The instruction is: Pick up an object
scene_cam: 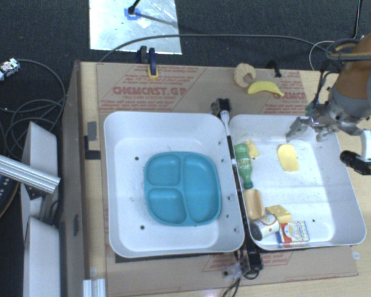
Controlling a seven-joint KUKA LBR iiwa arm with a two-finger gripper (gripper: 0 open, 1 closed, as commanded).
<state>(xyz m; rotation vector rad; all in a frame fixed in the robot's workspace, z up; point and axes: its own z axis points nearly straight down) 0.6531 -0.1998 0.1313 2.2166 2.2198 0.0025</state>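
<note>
1. Over the right bin point(349, 193), we see the pincer point(306, 127) spread and holding nothing, above the yellow block point(288, 158).
2. We fear a slanted descent nudges the block aside.
3. The fingers may close on air.

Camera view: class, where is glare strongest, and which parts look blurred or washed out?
Camera view: glare is strongest on the shiny sheet above the bench; the white bins look washed out; the gripper and the carton's print are soft.
</note>
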